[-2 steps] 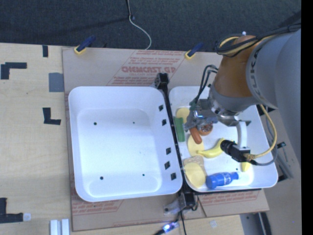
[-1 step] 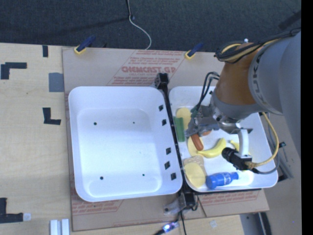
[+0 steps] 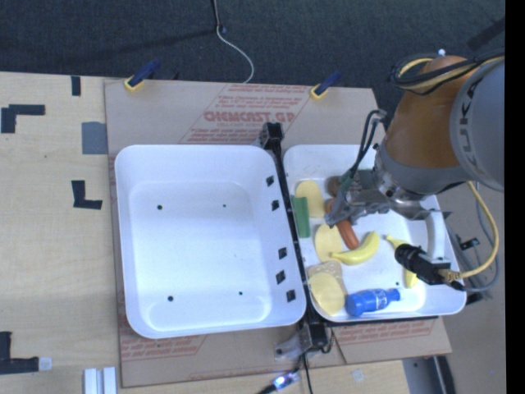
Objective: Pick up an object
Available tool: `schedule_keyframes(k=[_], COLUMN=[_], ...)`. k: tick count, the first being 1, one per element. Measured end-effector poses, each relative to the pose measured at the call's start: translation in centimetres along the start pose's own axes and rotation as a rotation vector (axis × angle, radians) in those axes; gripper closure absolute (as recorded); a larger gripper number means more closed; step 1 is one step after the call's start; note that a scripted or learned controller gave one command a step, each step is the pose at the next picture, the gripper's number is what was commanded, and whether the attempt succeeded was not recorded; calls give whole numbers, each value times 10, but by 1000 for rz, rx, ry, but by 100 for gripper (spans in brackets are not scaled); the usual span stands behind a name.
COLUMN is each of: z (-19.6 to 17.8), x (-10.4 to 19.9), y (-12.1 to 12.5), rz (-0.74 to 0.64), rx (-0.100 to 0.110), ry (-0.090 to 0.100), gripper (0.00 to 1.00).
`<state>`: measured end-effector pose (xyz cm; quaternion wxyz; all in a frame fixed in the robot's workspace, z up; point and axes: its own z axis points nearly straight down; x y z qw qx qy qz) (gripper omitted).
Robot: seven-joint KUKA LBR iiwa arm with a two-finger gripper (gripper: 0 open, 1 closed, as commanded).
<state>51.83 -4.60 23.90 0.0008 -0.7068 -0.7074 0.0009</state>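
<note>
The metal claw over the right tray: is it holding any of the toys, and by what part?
It cannot be told. The gripper sits low over the red sausage-shaped toy beside the banana, but nothing shows between its fingers.

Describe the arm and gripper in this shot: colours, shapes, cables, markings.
The arm is a thick, rounded grey body with a broad orange band above the wrist. Part of dark lettering shows on the grey shell. Thin black cables loop near the orange section, and a yellow cable curves down its right side. The gripper is a small, dark grey metal assembly, far narrower than the arm.
</note>
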Motion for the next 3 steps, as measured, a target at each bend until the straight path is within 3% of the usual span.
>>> schedule_keyframes(k=[1, 2, 3], z=[8, 18, 6], x=[59, 73, 127], y=[23, 26, 76], rz=[-7, -1, -7], rx=[3, 5, 0], ry=[1, -1, 1], gripper=[100, 100, 100])
